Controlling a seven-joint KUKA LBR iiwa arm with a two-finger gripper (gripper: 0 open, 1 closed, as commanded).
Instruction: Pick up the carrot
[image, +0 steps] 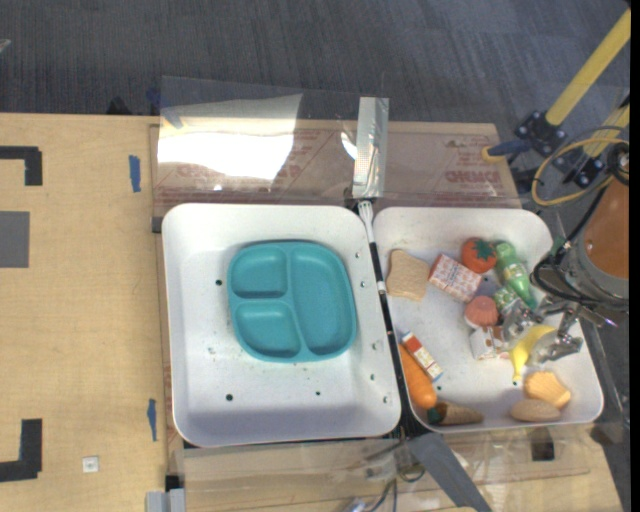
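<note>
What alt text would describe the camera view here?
The gripper hangs low over toy food in the right bin, while the carrot lies untouched by that bin's left wall. A teal divided plate sits in the left bin.

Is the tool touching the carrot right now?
Apart. The camera view shows the tool over the banana, with bare bin floor between it and the carrot.

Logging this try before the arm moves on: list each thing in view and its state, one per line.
carrot: lying against the right bin's left wall, untouched.
gripper: low over the right bin's clutter, away from the carrot; fingers unclear.
teal plate: flat in the left bin, compartments bare.
bread slice: lying flat.
banana: lying beside the gripper.
green bottle: on its side.
right bin: holding the food items.
</note>
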